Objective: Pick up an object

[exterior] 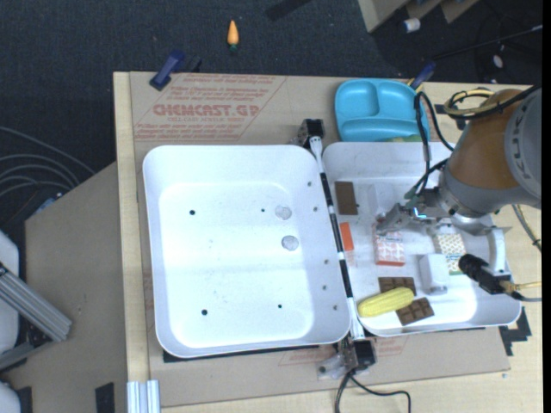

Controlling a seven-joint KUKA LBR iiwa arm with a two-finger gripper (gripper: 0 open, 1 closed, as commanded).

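My gripper [403, 216] hangs low over the right bin [379, 157], near its middle; whether it is spread or closed I cannot tell, since the metal parts blur together there. My arm comes in from the right, grey with an orange band.

Both bins are shallow, glossy white plastic with rounded corners. The left bin [172, 196] holds two small pale round discs [287, 228].

In the right bin lie the things to pick: a bumpy yellow corn cob [386, 300] near the front edge, two brown chocolate-bar pieces [406, 298] beside it, a flat brown rectangle [346, 199], an orange strip [346, 236], a red-and-white checked packet [390, 248] just below my gripper, and a pale block [430, 274].

The counter [215, 110] is brown board printed "CHEMCAST GP" in red. A blue divided tray [374, 110] sits behind the right bin.
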